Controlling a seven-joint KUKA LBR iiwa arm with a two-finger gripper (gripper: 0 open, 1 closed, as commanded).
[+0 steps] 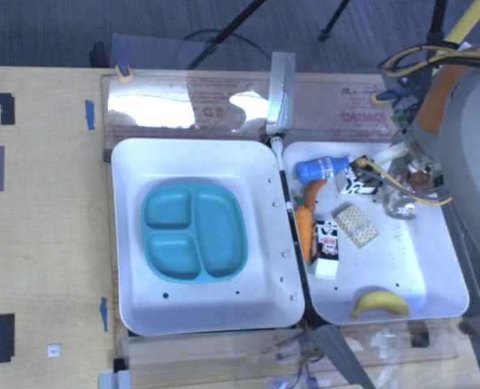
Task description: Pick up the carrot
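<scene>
Two shallow white bins sit side by side on the table. The left bin holds a teal divided plate with three compartments, lying flat near its middle. The right bin carries the clutter: a blue bottle lying on its side near the back left corner, a small black-and-white carton just beside it, a speckled tan packet nearer the middle, another black-and-white carton in front of that, and a yellow banana curved along the front edge.

The carrot lies in the right bin, hard against its left wall, just beside the divider between the two bins. Its long axis runs roughly front to back along that wall, tilted slightly; a reddish-orange end points toward the back, up by the blue bottle, and the orange end points toward the front, close to the second carton.

The pincer hangs over the back right part of the right bin, well apart from the carrot, amid yellow cabling. From here I cannot tell whether it is open or closed; nothing shows held in it.
</scene>
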